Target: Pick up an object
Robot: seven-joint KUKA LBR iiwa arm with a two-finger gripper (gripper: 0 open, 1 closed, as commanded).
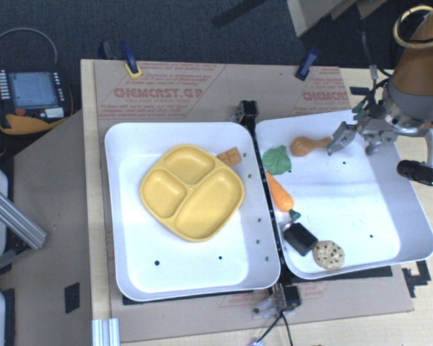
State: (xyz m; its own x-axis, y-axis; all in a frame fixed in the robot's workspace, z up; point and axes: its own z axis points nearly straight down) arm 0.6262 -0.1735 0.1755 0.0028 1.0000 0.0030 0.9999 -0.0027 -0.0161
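In the right bin (390, 215), the cookie (327, 254) lies nearest at six o'clock, the carrot (278, 192) at nine. I see my claw (361, 137) open and empty at twelve, beside the tan spoon (307, 146). I fear it slips sideways.

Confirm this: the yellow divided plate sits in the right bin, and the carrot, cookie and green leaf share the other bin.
Not right. The camera view shows the yellow divided plate in the left bin, not the right. The carrot, cookie and green leaf do share the other bin, the right bin.
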